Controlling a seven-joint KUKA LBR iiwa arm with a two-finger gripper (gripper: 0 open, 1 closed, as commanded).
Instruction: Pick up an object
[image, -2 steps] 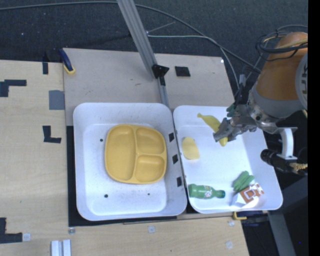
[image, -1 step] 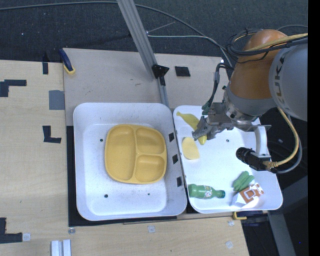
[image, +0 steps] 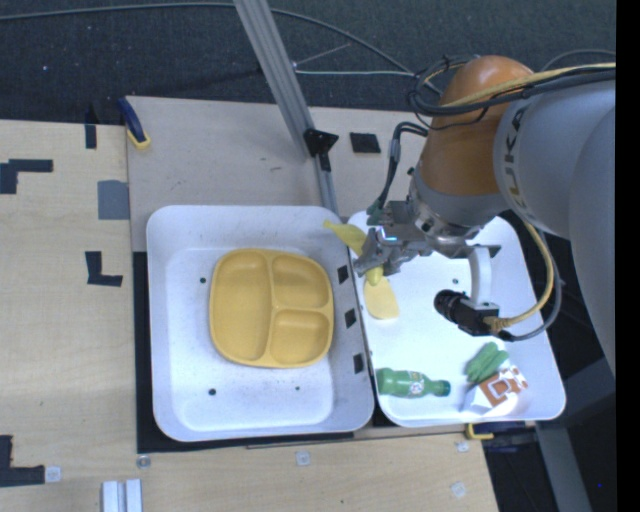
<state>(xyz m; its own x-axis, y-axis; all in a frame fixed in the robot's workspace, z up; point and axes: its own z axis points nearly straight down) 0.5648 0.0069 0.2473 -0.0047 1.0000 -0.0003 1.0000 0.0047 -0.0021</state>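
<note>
My gripper (image: 374, 258) hangs over the left edge of the right bin (image: 530, 330), next to the divider between the bins. A yellow banana-shaped toy (image: 381, 298) sits between its fingers. One pointed end sticks out up and to the left over the bin rim, and the paler end hangs below the gripper. The gripper looks shut on it. Lower in the same bin lie a green bottle (image: 410, 383), a green leafy toy (image: 486, 360) and a small orange and white box (image: 499, 389).
The left bin (image: 180, 400) holds a yellow divided plate (image: 272, 306). A black cylindrical part on a cable (image: 463, 311) hangs over the right bin's middle. A metal pole (image: 285, 80) slants up from the bins' far edge. A blue and yellow clamp (image: 133, 124) sits at the bench's back left.
</note>
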